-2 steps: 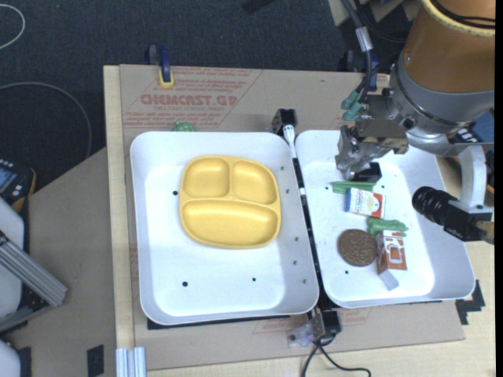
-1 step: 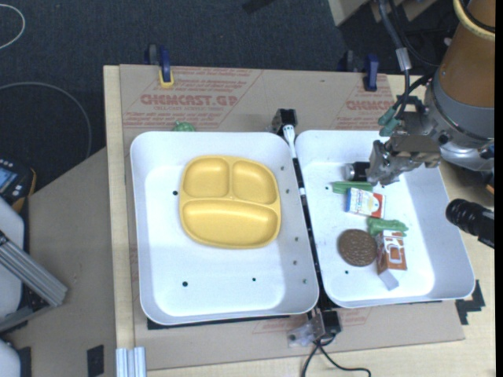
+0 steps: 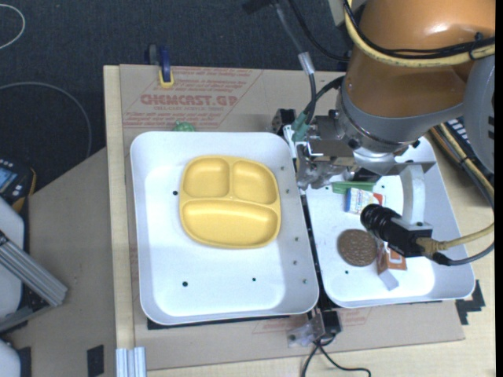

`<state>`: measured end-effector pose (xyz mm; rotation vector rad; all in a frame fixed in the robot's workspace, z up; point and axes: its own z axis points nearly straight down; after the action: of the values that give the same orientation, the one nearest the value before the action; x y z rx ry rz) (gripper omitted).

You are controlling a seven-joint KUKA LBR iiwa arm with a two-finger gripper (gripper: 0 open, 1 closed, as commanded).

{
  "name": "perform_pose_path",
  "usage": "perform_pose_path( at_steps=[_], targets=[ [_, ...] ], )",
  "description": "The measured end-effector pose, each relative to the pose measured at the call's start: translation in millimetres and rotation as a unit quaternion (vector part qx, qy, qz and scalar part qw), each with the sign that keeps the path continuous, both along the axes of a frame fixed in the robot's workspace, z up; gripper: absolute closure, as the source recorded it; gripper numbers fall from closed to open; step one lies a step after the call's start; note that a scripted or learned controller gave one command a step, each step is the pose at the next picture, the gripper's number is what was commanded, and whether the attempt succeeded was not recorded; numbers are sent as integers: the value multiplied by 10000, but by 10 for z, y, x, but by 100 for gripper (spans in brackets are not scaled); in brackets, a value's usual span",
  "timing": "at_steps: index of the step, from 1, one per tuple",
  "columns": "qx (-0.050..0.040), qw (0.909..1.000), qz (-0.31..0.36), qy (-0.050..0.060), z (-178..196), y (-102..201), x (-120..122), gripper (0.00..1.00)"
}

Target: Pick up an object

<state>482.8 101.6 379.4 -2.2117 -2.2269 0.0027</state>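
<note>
My gripper point(image 3: 316, 166) hangs low over the far left corner of the right bin point(image 3: 448, 281), close to the wall shared with the left bin. The big orange and grey wrist above hides much of it. Just right of the gripper lie a small white, blue and red box point(image 3: 357, 202) and a green strip point(image 3: 351, 186). A brown round disc point(image 3: 357, 248) rests nearer the front of the right bin, with a small red-orange packet point(image 3: 391, 262) beside it. A white curved piece point(image 3: 413, 196) lies at the right side.
The left bin point(image 3: 157, 273) holds a yellow divided plate point(image 3: 230, 201) in its far half. A cardboard sheet point(image 3: 189, 96) lies under both bins. Cables run behind the right bin near the gripper.
</note>
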Motion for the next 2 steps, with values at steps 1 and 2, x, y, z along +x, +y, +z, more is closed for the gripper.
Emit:
perform_pose_path(
  at_steps=[1, 2],
  targets=[
    [-3, 10000, -41, 3, -758, -518, -40, 100],
    [-2, 10000, -22, -36, -190, -182, -32, 100]
  ],
)
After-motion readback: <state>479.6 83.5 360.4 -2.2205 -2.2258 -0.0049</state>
